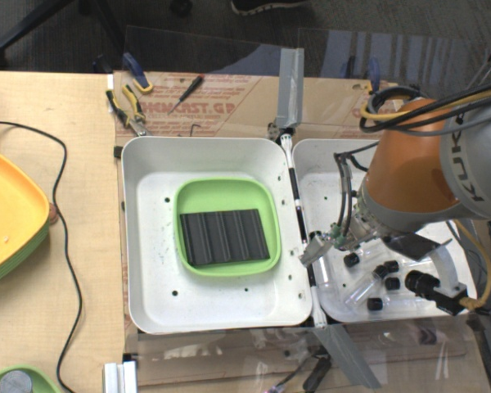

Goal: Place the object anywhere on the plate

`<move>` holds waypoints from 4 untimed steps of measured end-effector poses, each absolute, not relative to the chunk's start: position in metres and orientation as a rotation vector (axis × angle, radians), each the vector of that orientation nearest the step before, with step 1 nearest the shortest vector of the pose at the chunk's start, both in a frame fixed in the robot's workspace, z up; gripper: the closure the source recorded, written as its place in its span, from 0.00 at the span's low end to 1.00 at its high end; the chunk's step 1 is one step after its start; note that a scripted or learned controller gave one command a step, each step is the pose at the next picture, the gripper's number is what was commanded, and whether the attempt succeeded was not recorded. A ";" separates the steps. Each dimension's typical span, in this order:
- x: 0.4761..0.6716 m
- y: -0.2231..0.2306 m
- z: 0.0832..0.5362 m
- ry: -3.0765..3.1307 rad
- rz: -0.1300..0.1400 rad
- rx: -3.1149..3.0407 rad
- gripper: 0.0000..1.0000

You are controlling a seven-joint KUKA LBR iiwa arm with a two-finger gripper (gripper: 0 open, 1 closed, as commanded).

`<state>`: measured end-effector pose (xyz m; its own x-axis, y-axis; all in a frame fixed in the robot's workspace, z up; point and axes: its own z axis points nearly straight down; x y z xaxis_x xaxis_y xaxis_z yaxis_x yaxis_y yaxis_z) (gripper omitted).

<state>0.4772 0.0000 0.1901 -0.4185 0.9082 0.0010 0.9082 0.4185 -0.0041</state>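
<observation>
A dark grey ridged rectangular object [226, 237] lies flat on the green square plate [224, 190]. The plate sits in the middle of the left white bin [147, 219]. My gripper [337, 242] hangs over the left part of the right bin [319, 170], below the orange band of the arm [409, 174]. It is to the right of the plate, across the wall between the bins. The arm's bulk hides much of the right bin floor.
Yellow dishes [8, 215] are stacked on the wooden bench at far left, with a black cable [65, 244] trailing past them. Pliers [129, 105] lie on the cardboard behind the left bin. A metal post [290, 88] stands behind the bins' shared wall.
</observation>
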 end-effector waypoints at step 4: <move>0.477 0.055 0.191 -2.560 0.005 -1.818 0.00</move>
